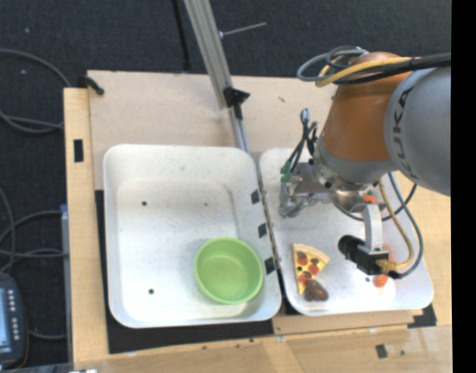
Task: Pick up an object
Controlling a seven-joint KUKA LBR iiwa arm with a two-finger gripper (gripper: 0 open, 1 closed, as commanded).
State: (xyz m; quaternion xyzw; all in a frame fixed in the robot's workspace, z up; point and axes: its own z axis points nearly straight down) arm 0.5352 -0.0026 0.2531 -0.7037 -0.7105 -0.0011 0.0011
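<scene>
Item 1: gripper (291, 199), on grey arm (362, 123) w/ orange band, entering from the right; hangs low over upper-left part of right bin (331, 228), close to the wall shared w/ left bin (160, 231). Jaws: open or closed, can't tell from this angle; nothing seen betw. them. Placement reads as a descent or search over bare bin floor, not yet over any object, so pick judged not yet made. Item 2: pizza slice (309, 264), nearest candidate; lies flat on right bin floor, lower left, below the gripper and apart from it. Wedge shape, yellow-orange top w/ red and dark dots, paler crust edge facing up-right, tip pointing down. Flat and thin, so prob. hard to pinch from above; an edge grip looks needed. Item 3: brown piece (316, 291), small, rounded, dark; touching or overlapping the slice tip, can't say which. Item 4: green bowl (229, 269), light green, round, upright, empty; lower-right corner of left bin, near the dividing walls; rim offers an easy pinch, but it sits in the other bin. Both bins rest side by side on pale surface (160, 107). Slanted metal bar (207, 29) rises from surface behind the bins.
</scene>
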